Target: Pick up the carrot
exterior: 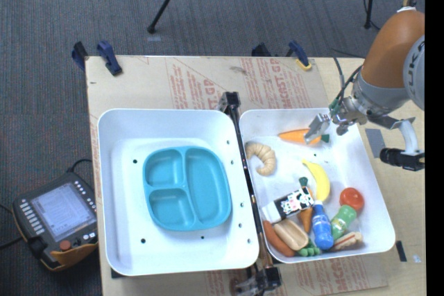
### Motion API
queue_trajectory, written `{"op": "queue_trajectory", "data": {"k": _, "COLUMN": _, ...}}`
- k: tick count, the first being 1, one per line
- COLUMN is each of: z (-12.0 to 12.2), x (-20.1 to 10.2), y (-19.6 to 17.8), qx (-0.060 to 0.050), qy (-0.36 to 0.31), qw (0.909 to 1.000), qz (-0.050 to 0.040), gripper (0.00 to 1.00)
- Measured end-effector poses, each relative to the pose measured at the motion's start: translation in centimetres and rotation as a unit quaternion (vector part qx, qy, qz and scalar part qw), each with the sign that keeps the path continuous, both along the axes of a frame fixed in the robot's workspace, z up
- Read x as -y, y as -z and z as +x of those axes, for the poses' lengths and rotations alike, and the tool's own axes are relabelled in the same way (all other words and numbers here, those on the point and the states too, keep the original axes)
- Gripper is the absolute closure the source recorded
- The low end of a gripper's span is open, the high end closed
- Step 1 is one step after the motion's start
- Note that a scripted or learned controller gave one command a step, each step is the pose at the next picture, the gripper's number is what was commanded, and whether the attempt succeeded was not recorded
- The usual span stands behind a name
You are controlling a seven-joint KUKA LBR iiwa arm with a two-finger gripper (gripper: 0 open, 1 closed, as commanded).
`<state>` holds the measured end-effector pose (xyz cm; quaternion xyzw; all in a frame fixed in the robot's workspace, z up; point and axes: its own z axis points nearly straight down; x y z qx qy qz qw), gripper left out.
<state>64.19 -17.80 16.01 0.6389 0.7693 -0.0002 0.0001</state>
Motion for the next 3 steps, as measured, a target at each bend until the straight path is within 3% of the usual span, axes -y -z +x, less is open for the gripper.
{"op": "queue_trajectory", "data": {"k": 1, "z": 0.0, "x": -4.5, "y": 7.4, "qx": -0.005, "qy": -0.060, "qw": 0.9982, "qz": 0.0019, "gripper": 0.00}}
{"op": "queue_trajectory", "data": {"k": 2, "z": 0.3, "x": -8.8, "y": -3.2, "qx": 0.002, "qy": -0.130, "qw": 0.9915, "qz": -0.0001, "gripper": 0.00}}
{"op": "queue_trajectory", "data": {"k": 3, "z": 0.1, "x": -9.2, "y": 7.4, "qx": -0.002, "qy": -0.109, "qw": 0.9941, "qz": 0.0010, "gripper": 0.00}}
